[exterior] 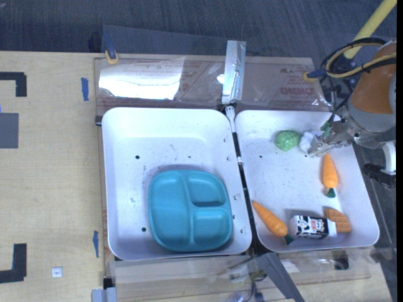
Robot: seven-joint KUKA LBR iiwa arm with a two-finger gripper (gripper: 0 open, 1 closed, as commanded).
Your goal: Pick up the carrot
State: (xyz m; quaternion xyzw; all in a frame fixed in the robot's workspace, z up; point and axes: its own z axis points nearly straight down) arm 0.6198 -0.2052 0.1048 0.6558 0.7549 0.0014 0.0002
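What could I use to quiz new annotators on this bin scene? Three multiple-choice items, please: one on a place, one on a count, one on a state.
1. Where does the blue divided tray lie?
A. Left bin
B. Right bin
C. On the bench outside the bins

2. How many carrots lie in the right bin?
A. None
B. Two
C. Five

3. How does the milk carton rest?
A. Upright
B. On its side
C. Stacked on the tray

Key: 1 A, the tray sits in the left bin. 2 B, one carrot lies just below the gripper, another at the near-left corner. 3 B, it lies lengthwise.

orange carrot [329,173], upright, right bin [296,187]
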